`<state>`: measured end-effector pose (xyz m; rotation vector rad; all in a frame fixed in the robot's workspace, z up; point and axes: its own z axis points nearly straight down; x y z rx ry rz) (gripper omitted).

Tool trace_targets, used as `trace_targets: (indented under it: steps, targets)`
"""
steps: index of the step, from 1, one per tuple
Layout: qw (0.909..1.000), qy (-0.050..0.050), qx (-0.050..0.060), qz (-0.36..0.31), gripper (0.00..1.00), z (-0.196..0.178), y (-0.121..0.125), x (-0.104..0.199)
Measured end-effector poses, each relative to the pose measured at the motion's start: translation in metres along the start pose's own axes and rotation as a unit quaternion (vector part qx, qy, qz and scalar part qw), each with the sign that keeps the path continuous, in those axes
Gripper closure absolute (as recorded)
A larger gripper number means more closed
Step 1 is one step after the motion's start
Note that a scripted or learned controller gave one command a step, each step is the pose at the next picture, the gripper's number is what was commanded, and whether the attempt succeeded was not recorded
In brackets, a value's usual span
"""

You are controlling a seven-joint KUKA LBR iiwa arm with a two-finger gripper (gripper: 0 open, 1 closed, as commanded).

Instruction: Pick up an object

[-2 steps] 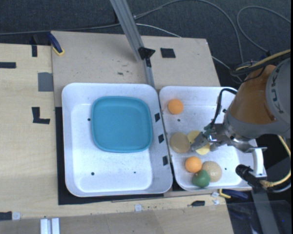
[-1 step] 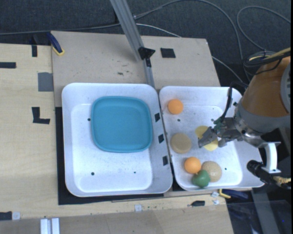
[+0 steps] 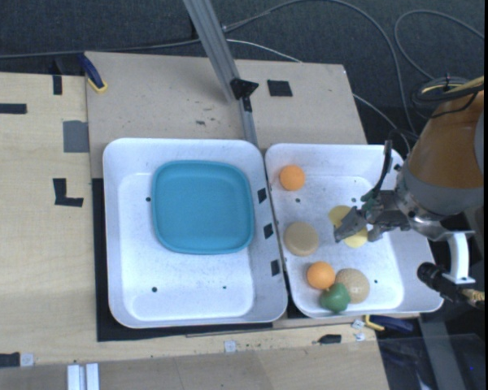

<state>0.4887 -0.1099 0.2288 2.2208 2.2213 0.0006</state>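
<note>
From the camera view above the worktop (image 3: pixel 187 96), the arm is reaching in from the right with its pincer (image 3: pixel 351 227) sitting low over the right bin (image 3: pixel 390 299). Directly under and around the dark tips a yellow object (image 3: pixel 342 216) is lying, and this looks like the thing being gone for. Taking that yellow object as the landmark: part of it is peeking out up and to the left of the pincer, another pale sliver is showing just below the tips, so the pincer seems to be straddling or covering its middle. I cannot tell how far apart the tips are standing, nor whether they have any hold on it; the dark metal is blurring together against the shadow.

Just left of and below the yellow object a tan round piece (image 3: pixel 301 238) is resting near it. Further below, an orange ball (image 3: pixel 320 275), a beige round piece (image 3: pixel 354 283) and a green object (image 3: pixel 335 299) are crowding together, touching or nearly so. Up and to the left of the yellow object another orange ball (image 3: pixel 291 177) is lying well apart.

The yellow object's true outline and long axis are being hidden by the pincer. The left bin (image 3: pixel 122 299), holding a blue plate (image 3: pixel 202 205), is lying well away to the left.
</note>
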Motion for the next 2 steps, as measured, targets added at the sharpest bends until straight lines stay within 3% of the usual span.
trace_targets:
  steps: [1, 2]
  targets:
    - [1.0, 0.001, 0.001, -0.002, 1.0, 0.003, 0.01, 0.054]
    - [1.0, 0.0, 0.001, -0.002, 1.0, 0.005, -0.003, 0.105]
